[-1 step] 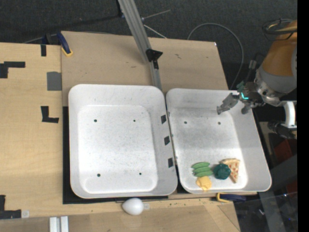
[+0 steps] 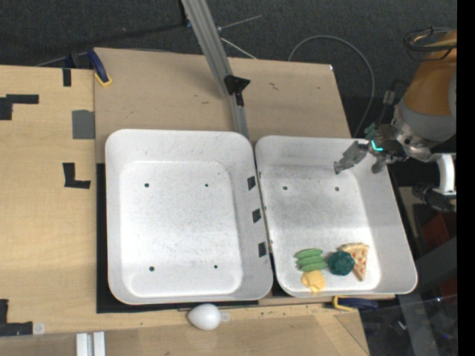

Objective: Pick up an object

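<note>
Objects for picking: a small cluster in the near right corner of the right bin (image 2: 386, 199), made up of a green pea pod (image 2: 310, 258), a yellow piece (image 2: 314, 279) just below it, a dark green round item (image 2: 341, 262) beside them, and a pizza slice (image 2: 359, 259) at the cluster's right, touching or nearly touching the round item. The pea pod's long axis runs roughly left to right across the bin floor; the pizza slice runs roughly up and down the view. Position relative to gripper (image 2: 358, 158): the cluster lies well apart from it, toward the near edge of the bin, almost straight down the view and slightly left. The gripper sits over the far right part of the same bin, near its upper rim, nothing visible between its fingers; how wide it stands cannot be told at this size. Left bin (image 2: 122, 199): alongside. White egg-shaped item (image 2: 204, 317): on the bench outside the bins, by the left bin's near rim.
</note>
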`<state>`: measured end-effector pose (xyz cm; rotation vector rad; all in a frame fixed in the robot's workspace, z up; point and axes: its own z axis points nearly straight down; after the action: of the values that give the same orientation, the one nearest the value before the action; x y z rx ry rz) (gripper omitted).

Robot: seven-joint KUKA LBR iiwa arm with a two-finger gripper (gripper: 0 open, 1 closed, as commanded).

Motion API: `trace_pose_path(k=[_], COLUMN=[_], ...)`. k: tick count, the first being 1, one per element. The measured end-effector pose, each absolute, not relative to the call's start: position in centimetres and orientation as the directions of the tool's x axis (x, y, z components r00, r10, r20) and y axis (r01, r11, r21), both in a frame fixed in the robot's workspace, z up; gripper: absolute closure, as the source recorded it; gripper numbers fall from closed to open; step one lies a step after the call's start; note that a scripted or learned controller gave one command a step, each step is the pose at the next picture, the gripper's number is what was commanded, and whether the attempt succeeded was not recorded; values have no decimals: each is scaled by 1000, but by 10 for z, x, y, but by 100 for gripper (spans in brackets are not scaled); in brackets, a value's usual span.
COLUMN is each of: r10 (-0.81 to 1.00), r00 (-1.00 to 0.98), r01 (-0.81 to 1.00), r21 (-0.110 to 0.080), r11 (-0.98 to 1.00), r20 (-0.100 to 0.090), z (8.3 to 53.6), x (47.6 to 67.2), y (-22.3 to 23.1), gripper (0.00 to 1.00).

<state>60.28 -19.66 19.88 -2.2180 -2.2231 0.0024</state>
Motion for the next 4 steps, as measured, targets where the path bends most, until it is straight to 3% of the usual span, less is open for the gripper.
trace_pose_path(k=[2, 3, 4], r10=[1000, 1000, 1000], r00=[-2, -2, -4], r01=[1000, 1000, 1000], r21=[-7, -3, -4], r11=[2, 2, 4], r20=[0, -2, -1], z=[95, 88, 98], x=[608, 607, 608], y=[-193, -193, -192], gripper=[0, 0, 100])
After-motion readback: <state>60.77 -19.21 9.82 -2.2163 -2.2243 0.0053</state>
